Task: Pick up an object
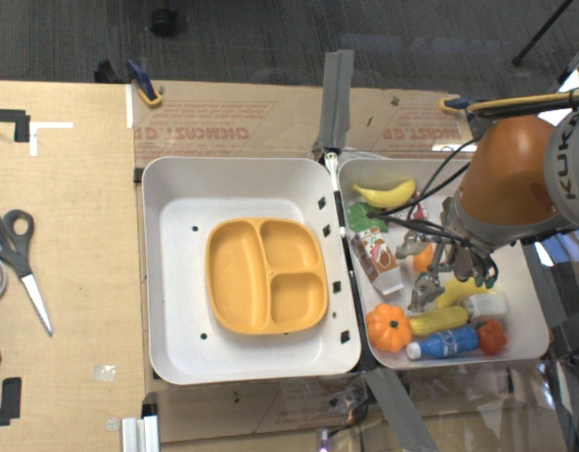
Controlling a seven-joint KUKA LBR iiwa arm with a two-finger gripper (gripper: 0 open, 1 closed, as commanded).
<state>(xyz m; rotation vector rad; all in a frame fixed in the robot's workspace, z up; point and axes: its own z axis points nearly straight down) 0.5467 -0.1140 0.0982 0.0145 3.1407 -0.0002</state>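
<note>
Hovering: gripper (426,288) low in right bin (529,347)
Opening: cannot tell
Nearby: pumpkin (389,328), blue bottle (446,345), banana (386,193), carton (375,252)
Left bin (176,281): yellow tray (266,276)

The end effector (438,273) hides part of an orange object (422,258); its finger state is unclear

scissors (21,262) on bench left | blue-yellow clamp (144,83) at cardboard edge | grey tape strip (335,102) above bins
</note>
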